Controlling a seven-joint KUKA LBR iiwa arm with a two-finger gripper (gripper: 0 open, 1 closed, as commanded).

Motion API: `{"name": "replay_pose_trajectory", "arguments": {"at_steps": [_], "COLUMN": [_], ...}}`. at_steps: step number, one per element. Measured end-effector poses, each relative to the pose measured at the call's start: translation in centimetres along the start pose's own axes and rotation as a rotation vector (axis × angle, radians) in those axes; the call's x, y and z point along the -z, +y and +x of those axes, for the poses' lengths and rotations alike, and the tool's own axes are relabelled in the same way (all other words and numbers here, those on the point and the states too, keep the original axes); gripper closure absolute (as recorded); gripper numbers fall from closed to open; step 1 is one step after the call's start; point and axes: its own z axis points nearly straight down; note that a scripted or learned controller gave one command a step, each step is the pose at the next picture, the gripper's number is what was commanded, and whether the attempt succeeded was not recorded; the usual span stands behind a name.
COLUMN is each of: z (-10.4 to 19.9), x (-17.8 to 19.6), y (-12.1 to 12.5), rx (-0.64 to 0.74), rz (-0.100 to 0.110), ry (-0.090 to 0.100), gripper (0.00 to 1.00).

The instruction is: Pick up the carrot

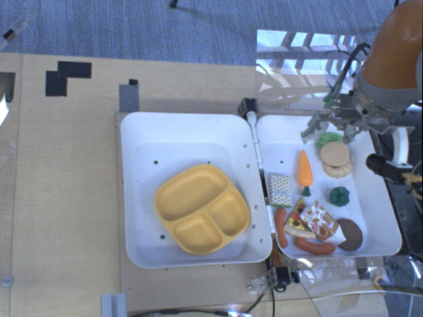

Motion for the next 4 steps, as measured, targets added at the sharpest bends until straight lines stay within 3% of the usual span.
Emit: {"name": "replay_pose_trajectory", "arguments": {"at_steps": [1,2,3,4], "z": [-0.7,-0.8,-0.6,6.0], "x": [-12.9,-17.9,-16.7,-7.9], "y": [-0.7,0.1,0.4,5.9], "rx": [-0.221,-0.200,-0.197,-0.375], "rz": [0.011,-0.006,-0.015,-0.005], "ry": [0.000,-0.001,0.002,0.004], "gripper": [0.00,0.00,1.00,1.00]}}
